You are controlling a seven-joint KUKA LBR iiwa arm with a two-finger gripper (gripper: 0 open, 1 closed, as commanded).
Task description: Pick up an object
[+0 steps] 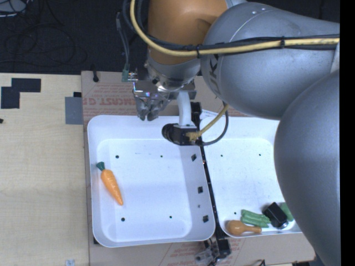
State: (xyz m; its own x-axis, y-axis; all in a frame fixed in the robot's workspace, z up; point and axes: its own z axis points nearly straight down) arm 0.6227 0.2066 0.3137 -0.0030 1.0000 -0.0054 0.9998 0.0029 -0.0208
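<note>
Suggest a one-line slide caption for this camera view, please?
KUKA arm's gripper poised over the left bin's far rim; carrot lies near its left wall.

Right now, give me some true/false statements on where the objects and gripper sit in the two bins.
1. The carrot lies in the left bin. True.
2. The gripper is directly above the carrot. False: it hangs over the left bin's far edge, well away from the carrot.
3. The green beans lie in the right bin. True.
4. The black object lies in the left bin. False: it is in the right bin's near corner, beside the beans.
</note>
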